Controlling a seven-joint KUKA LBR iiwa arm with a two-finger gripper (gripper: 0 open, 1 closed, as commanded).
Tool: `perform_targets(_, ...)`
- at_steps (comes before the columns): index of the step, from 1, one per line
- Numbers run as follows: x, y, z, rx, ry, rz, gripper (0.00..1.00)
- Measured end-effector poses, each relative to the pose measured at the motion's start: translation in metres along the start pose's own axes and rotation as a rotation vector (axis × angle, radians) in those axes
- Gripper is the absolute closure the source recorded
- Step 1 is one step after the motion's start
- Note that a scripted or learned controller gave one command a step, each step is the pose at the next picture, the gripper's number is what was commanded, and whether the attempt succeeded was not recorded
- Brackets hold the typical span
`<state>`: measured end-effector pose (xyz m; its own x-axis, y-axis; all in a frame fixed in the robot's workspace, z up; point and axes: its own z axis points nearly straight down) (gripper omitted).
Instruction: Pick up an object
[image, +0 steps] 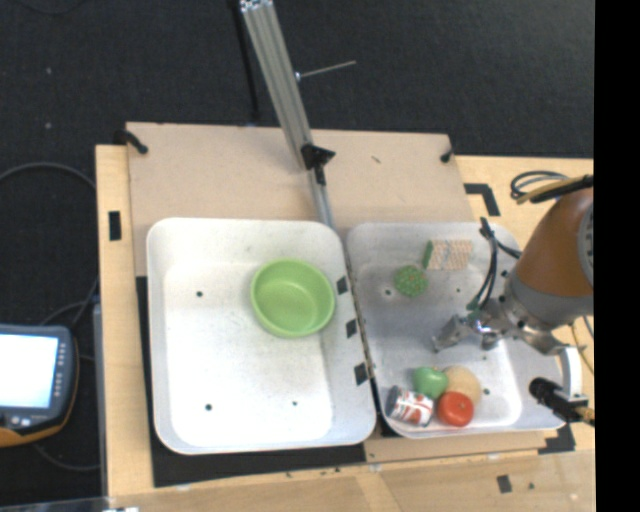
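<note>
In the right bin, my gripper hangs low over the bin floor near its middle, on the grey arm with the orange band coming in from the right. Just below it, along the front wall, lie a green pepper-like piece, a tan lump, a red tomato and a red-and-white can. A green round scrubber and a tan and green sponge rest toward the back of the bin. I see nothing held in the gripper.
The left bin holds a green bowl near its back right. A metal pole slants up from the divider between the bins. A small screen sits off the bench at far left.
</note>
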<state>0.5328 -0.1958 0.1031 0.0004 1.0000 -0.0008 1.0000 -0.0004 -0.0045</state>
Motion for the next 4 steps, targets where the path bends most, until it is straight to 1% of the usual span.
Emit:
perform_targets(1,-0.001,0.002,-0.014,-0.009,-0.002,0.004,1.0)
perform_targets(2,-0.008,0.003,-0.059,-0.011,-0.002,0.003,1.0)
perform_targets(3,-0.018,0.011,-0.113,-0.012,-0.003,-0.003,1.0)
perform_targets(4,-0.02,0.013,-0.167,-0.012,-0.003,-0.004,1.0)
